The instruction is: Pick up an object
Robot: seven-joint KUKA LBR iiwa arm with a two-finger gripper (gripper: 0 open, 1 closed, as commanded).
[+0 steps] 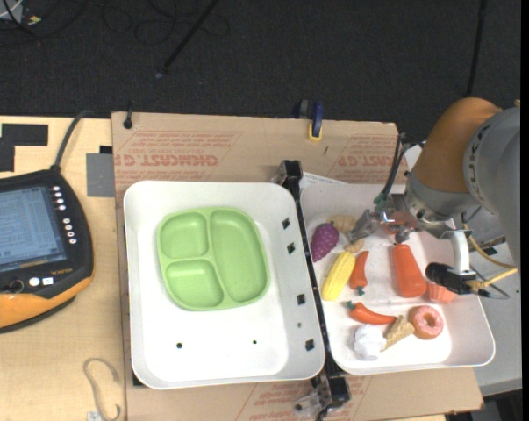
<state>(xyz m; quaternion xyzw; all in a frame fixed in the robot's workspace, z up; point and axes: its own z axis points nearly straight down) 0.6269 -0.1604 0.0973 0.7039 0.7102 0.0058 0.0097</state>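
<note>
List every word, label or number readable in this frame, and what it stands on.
Red print on the cardboard under the bins, upside down from this camera, twice along the top edge: blurred, not surely readable.
Red print on the cardboard's bottom edge: too small to read.
Text on the pendant screen at left: too blurred to read.
No text on the green tray or the toy foods.

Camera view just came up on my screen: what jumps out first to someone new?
The bright green divided tray stands out first, sitting alone in the left white bin. Next comes the cluster of toy food in the right white bin: a yellow corn cob, a purple piece, an orange carrot and a pink donut. The tool hangs over that bin's far side.
</note>
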